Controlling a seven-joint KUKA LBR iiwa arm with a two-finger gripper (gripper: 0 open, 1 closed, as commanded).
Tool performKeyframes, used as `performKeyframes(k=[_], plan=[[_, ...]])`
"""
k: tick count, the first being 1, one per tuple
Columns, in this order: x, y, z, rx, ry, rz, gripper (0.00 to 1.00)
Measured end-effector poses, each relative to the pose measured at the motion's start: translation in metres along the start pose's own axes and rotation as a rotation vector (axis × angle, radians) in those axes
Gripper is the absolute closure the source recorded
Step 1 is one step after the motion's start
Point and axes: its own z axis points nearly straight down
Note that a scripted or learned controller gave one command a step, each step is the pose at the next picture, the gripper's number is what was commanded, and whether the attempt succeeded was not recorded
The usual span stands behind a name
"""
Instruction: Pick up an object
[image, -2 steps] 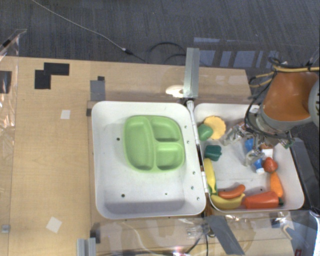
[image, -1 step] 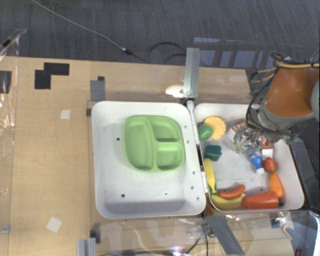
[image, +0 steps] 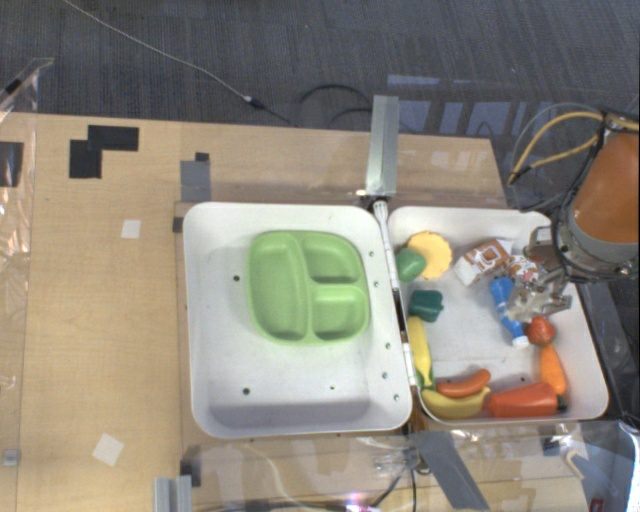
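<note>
My pincer (image: 535, 298) hangs over the right side of the right bin (image: 596, 405), reaching in from the right with the orange band (image: 612, 195) of my arm above it. It sits low among the toys, just beside a blue bottle (image: 504, 305) on its left and just above a small red ball (image: 541, 330). Whether it is spread or pressed together I cannot tell; the metal parts blur into the clutter, and I see nothing clearly pinched.

The right bin holds all the loose things I could pick. Near the top left lie a yellow piece (image: 432, 252) and a green piece (image: 409, 265), touching each other. Below them sits a dark green block (image: 426, 304). A brown and white packet (image: 485, 260) lies near the top, left of my pincer. Along the bin's left wall runs a thin yellow piece (image: 418, 348). At the bottom, a red sausage (image: 465, 382) rests on a banana (image: 455, 403), with a red pepper (image: 523, 400) beside them and a carrot (image: 553, 368) toward the right wall.

The left bin (image: 215, 330) holds a green tray (image: 305, 285) with three compartments, well apart from my pincer.
</note>
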Motion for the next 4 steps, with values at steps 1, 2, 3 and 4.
performKeyframes(k=[1,2,3,4], plan=[[-0.002,0.000,0.001,-0.001,-0.001,-0.001,0.00],[-0.008,0.063,0.047,0.003,-0.001,0.033,0.00],[-0.037,0.001,0.049,0.000,-0.001,0.276,0.00],[-0.041,-0.003,0.034,0.010,-0.009,0.276,1.00]])
